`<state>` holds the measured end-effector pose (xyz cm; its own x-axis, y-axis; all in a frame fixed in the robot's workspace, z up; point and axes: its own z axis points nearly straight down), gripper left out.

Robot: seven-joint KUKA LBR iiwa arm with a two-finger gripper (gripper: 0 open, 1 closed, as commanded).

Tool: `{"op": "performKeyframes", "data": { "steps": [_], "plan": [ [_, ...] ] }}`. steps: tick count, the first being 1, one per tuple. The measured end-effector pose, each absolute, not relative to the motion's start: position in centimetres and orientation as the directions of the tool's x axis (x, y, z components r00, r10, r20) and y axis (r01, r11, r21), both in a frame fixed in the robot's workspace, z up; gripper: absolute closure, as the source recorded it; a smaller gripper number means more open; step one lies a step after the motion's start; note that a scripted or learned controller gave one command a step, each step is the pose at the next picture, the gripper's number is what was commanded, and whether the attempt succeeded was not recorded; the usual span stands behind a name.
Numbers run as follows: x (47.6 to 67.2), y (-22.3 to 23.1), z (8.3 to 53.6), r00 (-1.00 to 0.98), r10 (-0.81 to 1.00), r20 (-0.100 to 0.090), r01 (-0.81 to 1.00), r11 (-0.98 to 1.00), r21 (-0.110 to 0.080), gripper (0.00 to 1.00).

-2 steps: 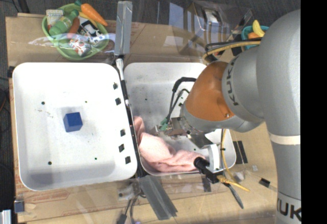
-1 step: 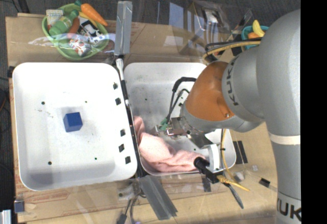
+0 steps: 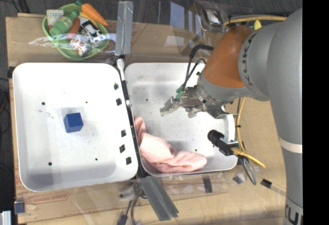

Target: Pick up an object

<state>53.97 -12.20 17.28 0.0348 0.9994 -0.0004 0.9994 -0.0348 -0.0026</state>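
Two shallow white bins just beside each other on the bench (image 3: 154,39), long sides together. In the left bin (image 3: 46,162), a blue cube (image 3: 73,122), alone on the white floor, a little left of the middle and well apart from every wall. In the right bin (image 3: 154,77), a pink cloth (image 3: 167,154), crumpled and bunched into the near left corner, pressed against the left wall and trailing along the near edge toward the middle of that edge. Over the middle of the right bin, the gripper (image 3: 165,109), pointing toward the left wall, apart from the cloth and farther still from the cube on the other side of the seam. Cannot tell from this slant how far open; can make out nothing in its grasp. Behind it, reaching in over the right edge of the right bin, the grey arm (image 3: 267,64) with its orange band (image 3: 226,64) just above the wrist, hiding that bin's far right corner. At the far left corner of the bench, outside both bins and just beyond the far edge of the left one, a green bowl (image 3: 66,53) heaped with small toys, among them an orange carrot (image 3: 92,12) at the bowl's far side. Along the seam between the two bins, a row of small black tabs (image 3: 122,134).
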Motion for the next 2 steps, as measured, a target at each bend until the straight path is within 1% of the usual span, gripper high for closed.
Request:
{"op": "performKeyframes", "data": {
  "steps": [1, 2],
  "plan": [
    [48.0, -12.5, 9.2, -0.073, 0.997, 0.002, 0.997, 0.073, -0.001, 0.00],
    [47.7, -13.7, 13.7, -0.082, 0.997, 0.001, 0.997, 0.082, -0.002, 0.00]
  ]
}}
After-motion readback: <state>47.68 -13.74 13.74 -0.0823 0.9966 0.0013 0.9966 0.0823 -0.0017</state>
